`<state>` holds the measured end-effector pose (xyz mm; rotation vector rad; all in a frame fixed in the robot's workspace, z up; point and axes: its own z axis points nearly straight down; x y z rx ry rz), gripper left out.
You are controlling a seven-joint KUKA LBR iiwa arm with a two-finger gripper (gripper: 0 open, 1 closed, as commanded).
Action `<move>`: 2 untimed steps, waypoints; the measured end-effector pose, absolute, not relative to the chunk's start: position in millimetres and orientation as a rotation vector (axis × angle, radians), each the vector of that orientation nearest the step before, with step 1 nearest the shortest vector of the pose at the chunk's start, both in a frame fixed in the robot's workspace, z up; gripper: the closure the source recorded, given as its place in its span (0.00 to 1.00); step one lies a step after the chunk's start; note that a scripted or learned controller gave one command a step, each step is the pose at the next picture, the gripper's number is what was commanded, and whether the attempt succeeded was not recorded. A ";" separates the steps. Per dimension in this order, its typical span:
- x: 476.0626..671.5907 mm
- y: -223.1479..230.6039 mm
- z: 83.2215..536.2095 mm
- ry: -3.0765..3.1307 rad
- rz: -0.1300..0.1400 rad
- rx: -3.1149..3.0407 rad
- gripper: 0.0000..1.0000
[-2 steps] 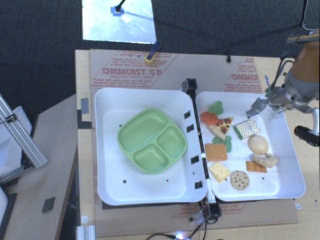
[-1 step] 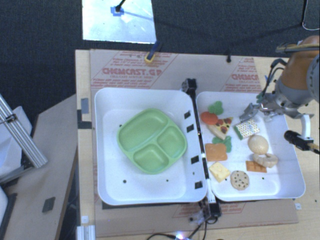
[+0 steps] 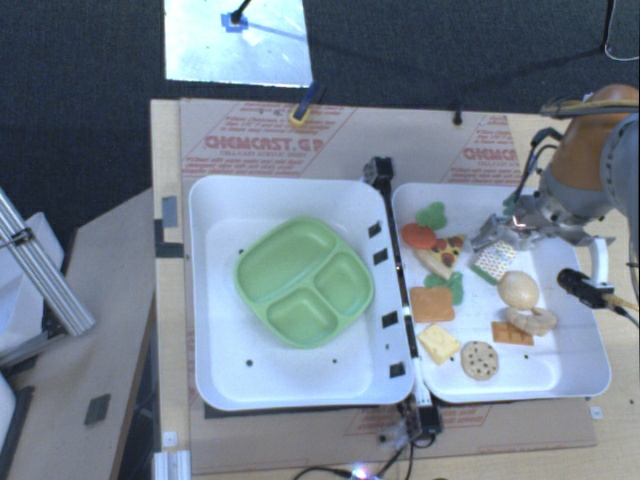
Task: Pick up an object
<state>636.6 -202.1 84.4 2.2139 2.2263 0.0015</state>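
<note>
Overhead slanted view of a pale wooden bench [image 3: 120, 268] standing on dark blue-black carpet [image 3: 80, 88], on which a square of shiny metal sheet [image 3: 238, 28] lies beyond the bench. A sheet of brown cardboard printed with red lettering [image 3: 265, 138] covers the bench top and carries two shallow white plastic bins side by side, joined by a black hinged strip [image 3: 392, 268]. The left bin [image 3: 215, 368] holds a light green plastic tray with three compartments [image 3: 303, 281], lying flat near its centre. The right bin [image 3: 580, 368] holds toy food items: a red tomato with a green top [image 3: 422, 230], a pizza slice [image 3: 442, 256], an orange toast square [image 3: 432, 303], a yellow cheese block [image 3: 438, 343], a round chocolate-chip cookie [image 3: 480, 360], a pale egg-shaped piece [image 3: 518, 289], a cream-coloured banana-like piece [image 3: 531, 319] and a white-and-green checked block [image 3: 494, 261]. The grey arm with an orange band [image 3: 585, 163] reaches in from the right, its gripper [image 3: 508, 230] low over the upper part of the right bin, just above the checked block; whether its fingers are apart or together cannot be told. Aluminium framing [image 3: 35, 268] stands at the left edge.
</note>
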 end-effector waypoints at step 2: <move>630.6 -206.1 154.9 2.217 0.006 2.215 1.00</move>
